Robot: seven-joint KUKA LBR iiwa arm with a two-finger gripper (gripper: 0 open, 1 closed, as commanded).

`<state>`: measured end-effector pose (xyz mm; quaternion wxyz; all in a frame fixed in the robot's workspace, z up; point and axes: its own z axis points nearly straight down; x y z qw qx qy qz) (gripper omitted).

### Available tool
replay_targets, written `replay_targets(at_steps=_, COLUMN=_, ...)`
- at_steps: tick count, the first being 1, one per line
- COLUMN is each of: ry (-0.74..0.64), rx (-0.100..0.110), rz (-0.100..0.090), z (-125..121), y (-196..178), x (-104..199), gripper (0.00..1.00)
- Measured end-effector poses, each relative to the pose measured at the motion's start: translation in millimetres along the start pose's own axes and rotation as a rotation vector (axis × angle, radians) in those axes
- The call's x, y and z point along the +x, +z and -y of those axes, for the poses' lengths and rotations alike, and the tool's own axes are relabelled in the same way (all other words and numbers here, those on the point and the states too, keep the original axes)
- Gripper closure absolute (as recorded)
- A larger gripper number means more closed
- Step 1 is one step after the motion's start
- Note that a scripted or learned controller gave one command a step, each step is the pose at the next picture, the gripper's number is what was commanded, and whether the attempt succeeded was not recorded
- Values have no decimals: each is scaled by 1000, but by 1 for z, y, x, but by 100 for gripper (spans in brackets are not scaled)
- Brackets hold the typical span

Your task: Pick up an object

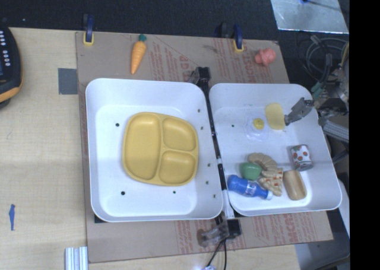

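Note:
My gripper reaches in from the right, over the upper right of the right bin. It hangs just right of a pale yellow block and holds nothing that I can see. A small yellow piece lies left of the block. Along the bin's front lie a blue bottle, a green item, a beige pretzel-like toy, a bread roll and a small spotted can.
A yellow divided plate lies in the left bin. On the cardboard behind the bins sit a toy carrot and a pink toy. A black and orange device lies at the far left.

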<state>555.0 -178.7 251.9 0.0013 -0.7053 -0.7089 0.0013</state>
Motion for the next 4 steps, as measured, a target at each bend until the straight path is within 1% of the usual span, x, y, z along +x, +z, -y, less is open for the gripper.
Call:
replay_targets(at_steps=1, ry=-7, rx=13, rz=-6, z=37, y=98, x=81, gripper=0)
replay_targets(at_steps=2, ry=5, rx=-1, rz=-1, z=36, y=156, x=12, gripper=0)
replay_targets(at_steps=3, ry=-1, rx=0, rz=1, z=36, y=144, x=14, gripper=100)
replay_targets(at_steps=4, ry=-8, rx=-12, rz=-1, z=-15, y=55, x=111, gripper=100)
